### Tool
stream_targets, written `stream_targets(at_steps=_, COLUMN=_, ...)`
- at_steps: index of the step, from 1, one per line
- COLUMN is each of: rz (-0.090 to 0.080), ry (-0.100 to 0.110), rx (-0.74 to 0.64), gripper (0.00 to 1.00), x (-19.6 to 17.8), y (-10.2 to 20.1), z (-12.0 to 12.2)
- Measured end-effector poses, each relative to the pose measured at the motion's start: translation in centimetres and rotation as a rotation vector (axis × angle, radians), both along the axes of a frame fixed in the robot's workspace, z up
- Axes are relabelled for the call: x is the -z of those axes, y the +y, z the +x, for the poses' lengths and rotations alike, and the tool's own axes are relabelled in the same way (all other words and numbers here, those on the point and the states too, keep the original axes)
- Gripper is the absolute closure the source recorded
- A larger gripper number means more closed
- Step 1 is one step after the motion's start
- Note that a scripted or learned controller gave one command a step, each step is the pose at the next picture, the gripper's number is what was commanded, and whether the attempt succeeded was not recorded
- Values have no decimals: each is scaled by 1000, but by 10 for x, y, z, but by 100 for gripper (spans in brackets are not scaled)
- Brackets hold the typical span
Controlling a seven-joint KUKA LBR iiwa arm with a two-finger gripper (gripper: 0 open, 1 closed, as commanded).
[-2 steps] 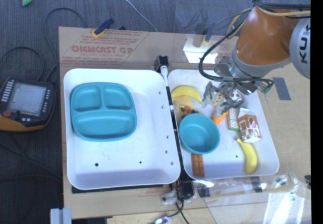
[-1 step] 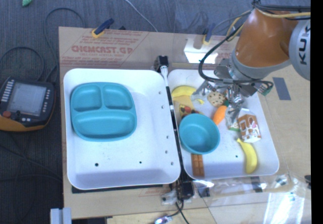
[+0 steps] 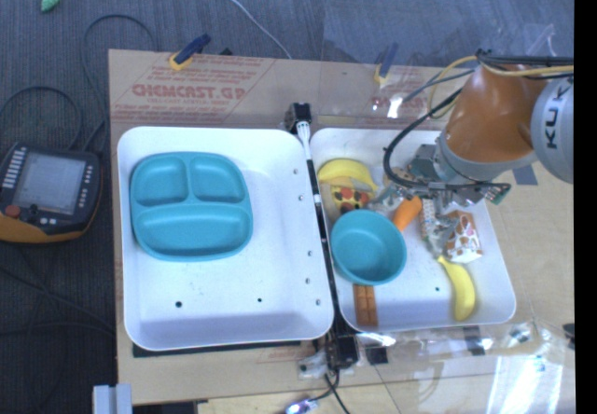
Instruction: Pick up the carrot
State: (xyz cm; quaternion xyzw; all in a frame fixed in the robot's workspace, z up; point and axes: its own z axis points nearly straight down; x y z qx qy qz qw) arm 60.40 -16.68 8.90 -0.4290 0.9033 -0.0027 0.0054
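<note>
Arm [image 3: 499, 118] low over right bin [image 3: 485, 305], seemingly above carrot [image 3: 407, 213]

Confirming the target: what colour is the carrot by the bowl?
Orange; the carrot shows in the camera view, beside the blue bowl.

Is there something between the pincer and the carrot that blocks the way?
Nothing visible blocks it. The pincer is right beside the carrot in the right bin, at the carrot's right side. The blue bowl lies at the carrot's lower left, and a crinkled packet lies under the pincer, not between them.
</note>
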Motion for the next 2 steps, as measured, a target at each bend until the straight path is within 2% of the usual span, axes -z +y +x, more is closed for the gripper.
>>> stream_targets(at_steps=1, rz=3, ry=-9, rx=2, gripper=100, x=-12, y=3, z=3)
stream_targets(at_steps=2, rz=2, ry=4, rx=-32, gripper=100, x=-58, y=46, z=7)
